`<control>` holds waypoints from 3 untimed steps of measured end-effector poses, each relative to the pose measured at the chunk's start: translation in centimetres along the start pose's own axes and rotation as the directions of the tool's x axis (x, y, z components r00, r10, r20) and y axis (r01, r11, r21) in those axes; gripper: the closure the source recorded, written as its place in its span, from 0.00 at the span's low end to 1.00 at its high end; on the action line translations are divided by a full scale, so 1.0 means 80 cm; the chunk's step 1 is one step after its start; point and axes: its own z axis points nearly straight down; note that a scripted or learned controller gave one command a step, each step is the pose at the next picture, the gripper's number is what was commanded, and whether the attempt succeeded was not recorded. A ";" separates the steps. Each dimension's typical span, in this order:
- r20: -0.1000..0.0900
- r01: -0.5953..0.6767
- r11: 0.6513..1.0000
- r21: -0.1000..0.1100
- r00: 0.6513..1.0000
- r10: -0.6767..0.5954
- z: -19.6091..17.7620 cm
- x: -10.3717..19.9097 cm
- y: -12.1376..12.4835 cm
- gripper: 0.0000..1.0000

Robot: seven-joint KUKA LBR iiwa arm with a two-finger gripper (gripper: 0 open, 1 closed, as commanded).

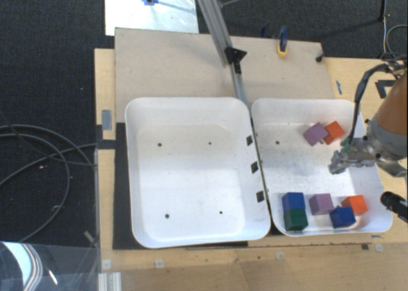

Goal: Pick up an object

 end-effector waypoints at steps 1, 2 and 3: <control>0.001 0.000 1.000 -0.004 1.000 0.000 -0.005 0.000 0.000 0.00; -0.002 -0.004 1.000 0.000 1.000 0.004 0.104 0.003 -0.040 0.00; 0.001 -0.002 1.000 -0.004 1.000 0.003 0.101 0.002 -0.038 0.00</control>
